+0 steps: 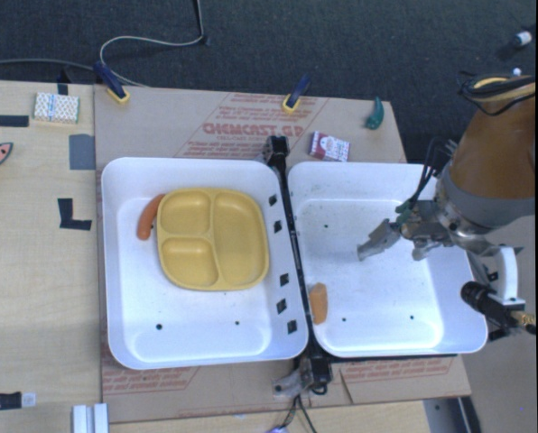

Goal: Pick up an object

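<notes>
An orange sausage-like piece [318,303] lies by the right bin's [431,336] near left corner. The left bin [129,332] holds a yellow divided plate [213,238], with an orange sausage [146,217] touching its left edge. The gripper [397,239] hovers mid right bin, fingers apart, holding nothing. Beyond, the cardboard [242,129] reads "CHEMCAST".
</notes>
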You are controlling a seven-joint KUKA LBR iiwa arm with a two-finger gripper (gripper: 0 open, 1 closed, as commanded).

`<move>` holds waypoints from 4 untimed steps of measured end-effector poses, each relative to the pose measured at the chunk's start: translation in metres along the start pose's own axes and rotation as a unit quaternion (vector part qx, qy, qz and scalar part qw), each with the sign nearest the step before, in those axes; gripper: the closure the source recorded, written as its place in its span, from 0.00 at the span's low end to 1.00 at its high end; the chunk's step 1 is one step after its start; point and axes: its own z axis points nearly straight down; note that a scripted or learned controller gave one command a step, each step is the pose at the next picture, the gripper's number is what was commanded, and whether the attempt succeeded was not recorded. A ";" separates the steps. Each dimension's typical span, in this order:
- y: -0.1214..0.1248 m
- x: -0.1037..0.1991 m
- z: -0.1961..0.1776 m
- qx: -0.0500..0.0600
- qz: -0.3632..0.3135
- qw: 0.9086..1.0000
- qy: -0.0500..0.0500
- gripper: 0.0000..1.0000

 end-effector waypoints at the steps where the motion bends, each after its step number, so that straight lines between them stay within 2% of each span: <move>1: 0.015 0.004 0.133 0.002 0.001 1.000 0.001 0.00; 2: 0.027 0.002 0.135 0.001 0.001 1.000 0.000 0.00; 3: 0.022 0.001 0.159 0.002 0.001 1.000 0.000 0.00; 4: 0.021 0.002 0.150 0.002 0.001 1.000 0.001 1.00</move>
